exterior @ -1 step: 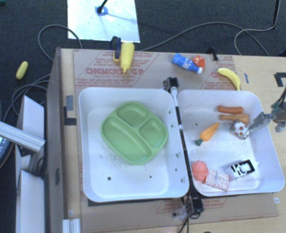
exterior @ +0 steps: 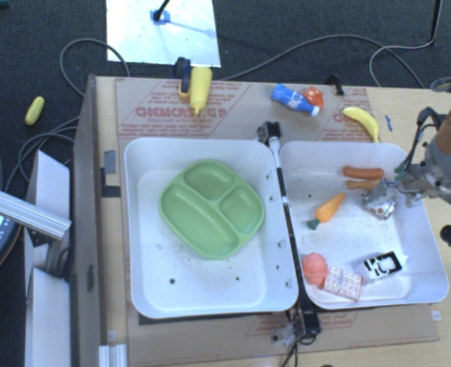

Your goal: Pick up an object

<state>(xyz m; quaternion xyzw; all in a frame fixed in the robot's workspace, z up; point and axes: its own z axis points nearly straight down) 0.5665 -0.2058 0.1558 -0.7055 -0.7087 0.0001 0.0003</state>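
The right bin (exterior: 432, 277) holds two orange-red sausages (exterior: 363, 173) at the back. An orange carrot (exterior: 331, 206) with a green tip lies in the middle. A pink lump (exterior: 314, 267), a pink wafer (exterior: 342, 283) and a black-and-white packet (exterior: 383, 264) lie near the front. My gripper (exterior: 381, 202) hangs low over the bin's right half, just right of the carrot and below the sausages. Nothing shows between it and the bin floor that I can make out.
The left bin (exterior: 145, 281) carries a green divided plate (exterior: 212, 207). Behind the bins lie a yellow bottle (exterior: 199, 87), a blue bottle (exterior: 294, 99) and a banana (exterior: 362, 121). Cables run along the back, and a black divider (exterior: 284, 205) separates the bins.
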